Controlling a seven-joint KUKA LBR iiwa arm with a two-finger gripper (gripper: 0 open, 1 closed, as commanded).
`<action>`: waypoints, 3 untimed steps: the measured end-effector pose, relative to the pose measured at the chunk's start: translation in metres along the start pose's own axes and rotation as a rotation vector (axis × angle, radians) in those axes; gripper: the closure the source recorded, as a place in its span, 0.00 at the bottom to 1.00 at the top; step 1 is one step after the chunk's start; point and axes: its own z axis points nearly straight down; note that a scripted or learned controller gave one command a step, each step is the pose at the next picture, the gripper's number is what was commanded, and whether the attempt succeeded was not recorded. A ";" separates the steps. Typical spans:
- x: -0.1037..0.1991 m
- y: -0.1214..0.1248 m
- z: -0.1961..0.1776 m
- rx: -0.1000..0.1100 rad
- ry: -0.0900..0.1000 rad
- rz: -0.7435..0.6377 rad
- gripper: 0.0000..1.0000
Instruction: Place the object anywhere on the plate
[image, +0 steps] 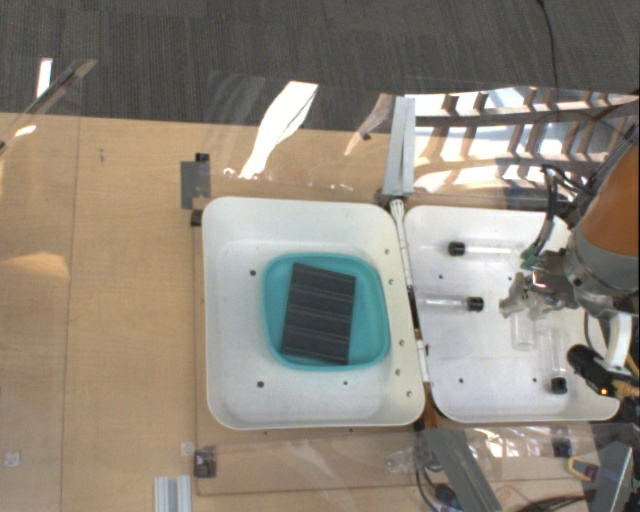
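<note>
I see a dark ribbed block (319, 315) lying flat on the teal plate (372, 340), left bin (230, 390), gripper (528, 300) over right bin (480, 395), grip state unclear.

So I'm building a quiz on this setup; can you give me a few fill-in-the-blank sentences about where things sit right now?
1. The dark ridged block lies on the teal ____, which is in the left bin.
2. The clear tubes with black caps lie in the ____ bin.
3. The gripper is above the ____ bin.

Missing words: plate; right; right
</note>
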 end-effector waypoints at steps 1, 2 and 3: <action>0.000 0.000 0.000 0.000 0.000 0.000 0.00; -0.040 -0.017 -0.028 0.000 -0.002 0.349 0.00; -0.002 -0.023 -0.143 -0.004 -0.001 0.921 0.00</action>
